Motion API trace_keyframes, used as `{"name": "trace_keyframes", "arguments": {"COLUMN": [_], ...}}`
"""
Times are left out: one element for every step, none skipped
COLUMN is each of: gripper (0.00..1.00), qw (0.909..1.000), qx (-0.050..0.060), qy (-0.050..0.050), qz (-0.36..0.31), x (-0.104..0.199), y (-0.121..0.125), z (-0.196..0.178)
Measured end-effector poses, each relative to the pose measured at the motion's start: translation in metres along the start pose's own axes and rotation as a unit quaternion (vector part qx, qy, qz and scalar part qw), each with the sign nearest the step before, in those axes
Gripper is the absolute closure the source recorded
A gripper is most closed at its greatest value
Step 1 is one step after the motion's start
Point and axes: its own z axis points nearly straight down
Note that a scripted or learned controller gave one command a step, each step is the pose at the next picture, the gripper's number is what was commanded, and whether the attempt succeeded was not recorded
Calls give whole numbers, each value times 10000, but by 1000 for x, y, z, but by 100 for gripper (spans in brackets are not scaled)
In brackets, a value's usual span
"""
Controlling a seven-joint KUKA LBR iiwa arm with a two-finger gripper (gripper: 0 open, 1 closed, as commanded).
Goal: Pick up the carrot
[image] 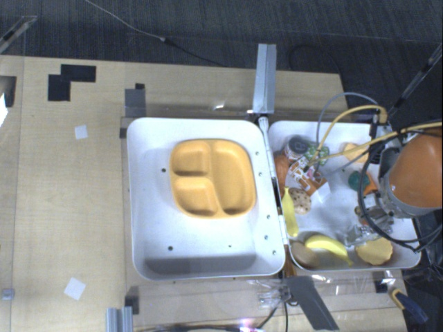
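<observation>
We see the gripper (361, 232) low in the right bin (346, 131), under the arm's orange band (417, 171), but we cannot tell whether it is clenched or released. The banana (325, 245) lies just beside it. What we take for the carrot (280, 167) lies well apart from the gripper, against the bin's far wall, with a cookie (299, 199) and a printed packet (305, 176) between them.

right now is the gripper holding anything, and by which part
It cannot be told. The arm's orange band hangs over the right bin, covering whatever lies beneath it, and no item shows between fingers.
</observation>
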Motion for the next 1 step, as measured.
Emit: {"name": "trace_keyframes", "arguments": {"gripper": [0], "qw": [10000], "qx": [15], "qy": [0], "qz": [3], "x": [0], "y": [0], "z": [1]}}
